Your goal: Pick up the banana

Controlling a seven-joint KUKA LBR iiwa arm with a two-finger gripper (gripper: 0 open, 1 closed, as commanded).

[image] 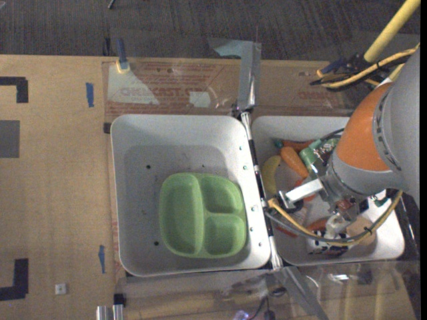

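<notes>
The banana (270,173) is pale yellow and lies curved along the left wall of the right bin (393,245), near the bin's middle. My gripper (335,220) hangs low over the same bin, to the right of and nearer than the banana, apart from it. The grey arm with its orange band (363,139) covers much of the bin's right half and hides what lies beneath it.
An orange carrot-like piece (293,160) and a green item (311,153) lie just right of the banana. Another orange piece (313,227) sits beside the gripper. The left bin (133,152) holds a green divided plate (200,213). Yellow cables (360,69) run behind the bins.
</notes>
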